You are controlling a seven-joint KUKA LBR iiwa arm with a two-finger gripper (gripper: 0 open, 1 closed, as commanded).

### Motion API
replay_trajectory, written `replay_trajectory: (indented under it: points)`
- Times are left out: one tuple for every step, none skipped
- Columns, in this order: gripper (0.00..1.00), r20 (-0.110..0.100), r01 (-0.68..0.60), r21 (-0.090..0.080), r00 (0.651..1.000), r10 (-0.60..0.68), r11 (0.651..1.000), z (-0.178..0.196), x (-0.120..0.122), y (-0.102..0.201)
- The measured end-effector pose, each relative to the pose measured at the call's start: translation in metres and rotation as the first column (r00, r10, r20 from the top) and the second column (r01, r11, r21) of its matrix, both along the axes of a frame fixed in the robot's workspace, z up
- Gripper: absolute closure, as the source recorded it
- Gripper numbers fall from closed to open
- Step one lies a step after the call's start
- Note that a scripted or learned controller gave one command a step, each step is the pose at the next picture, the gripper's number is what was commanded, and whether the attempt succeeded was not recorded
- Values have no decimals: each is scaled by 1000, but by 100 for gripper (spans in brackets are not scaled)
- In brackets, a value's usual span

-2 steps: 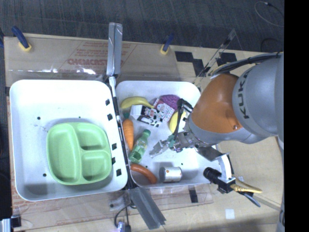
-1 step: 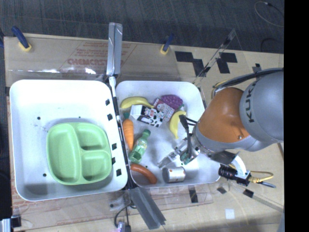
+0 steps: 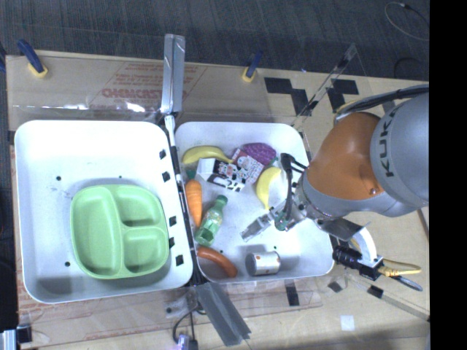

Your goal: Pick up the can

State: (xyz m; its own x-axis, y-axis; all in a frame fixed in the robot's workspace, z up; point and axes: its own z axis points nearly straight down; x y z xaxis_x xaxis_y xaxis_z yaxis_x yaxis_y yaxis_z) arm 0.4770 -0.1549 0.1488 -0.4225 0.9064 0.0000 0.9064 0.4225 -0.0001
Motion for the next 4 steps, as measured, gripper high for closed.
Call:
replay_trajectory:
  points:
    - [0,-3,6,1,1000,-6,1000,-58,-1,-13]
    - [0,-1,11,0,1000,-11,1000,-57,0,-19]
    - [0,-5,-40,3,999,40,999,-58,-1,-3]
    - [0,-6,-32,3,999,32,999,-58,-1,19]
